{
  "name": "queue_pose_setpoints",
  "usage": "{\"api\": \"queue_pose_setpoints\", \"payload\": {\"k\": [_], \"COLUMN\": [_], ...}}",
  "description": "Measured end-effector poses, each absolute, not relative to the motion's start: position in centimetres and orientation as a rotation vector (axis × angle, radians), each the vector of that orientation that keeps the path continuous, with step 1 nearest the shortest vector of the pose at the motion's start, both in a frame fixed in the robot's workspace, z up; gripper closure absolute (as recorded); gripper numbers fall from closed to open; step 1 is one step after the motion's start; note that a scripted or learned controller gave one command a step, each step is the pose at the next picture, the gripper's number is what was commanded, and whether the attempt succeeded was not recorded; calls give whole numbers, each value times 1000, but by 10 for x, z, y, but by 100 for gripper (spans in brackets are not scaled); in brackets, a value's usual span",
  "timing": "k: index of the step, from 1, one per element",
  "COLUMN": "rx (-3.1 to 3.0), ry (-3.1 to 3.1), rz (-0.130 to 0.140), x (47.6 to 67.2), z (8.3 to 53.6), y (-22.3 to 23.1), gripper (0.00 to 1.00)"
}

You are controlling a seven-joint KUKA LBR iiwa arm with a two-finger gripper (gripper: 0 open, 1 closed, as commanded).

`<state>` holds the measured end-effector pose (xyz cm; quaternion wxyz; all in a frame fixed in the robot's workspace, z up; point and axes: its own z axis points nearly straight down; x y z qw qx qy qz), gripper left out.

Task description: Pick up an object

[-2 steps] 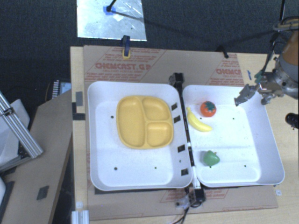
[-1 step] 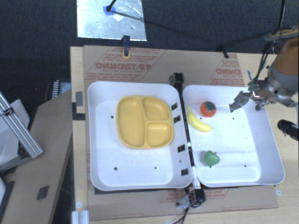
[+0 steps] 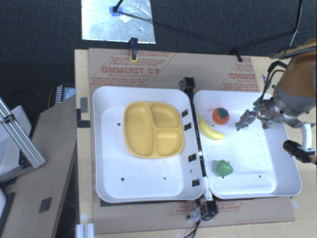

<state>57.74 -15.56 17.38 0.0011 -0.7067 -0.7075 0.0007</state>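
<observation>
Yellow tray (image 3: 152, 129) in left bin (image 3: 106, 182), tomato (image 3: 221, 115), banana (image 3: 210, 129), green pepper (image 3: 224, 168) in right bin (image 3: 282, 182)

Fixed above the bench, looking down at a slant. Far enough back to take in both white bins whole: left bin (image 3: 106, 182) and right bin (image 3: 282, 182) side by side, mid-frame. Bench board (image 3: 163, 66) beneath them, dark floor beyond the far edge. Arm (image 3: 299, 78) entering from the right side of the view.
</observation>
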Motion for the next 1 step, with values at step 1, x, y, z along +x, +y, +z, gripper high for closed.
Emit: {"api": "queue_pose_setpoints", "payload": {"k": [1], "rx": [-2216], "ry": [-2226], "rz": [0], "x": [586], "z": [119], "y": [-149], "gripper": [0]}}
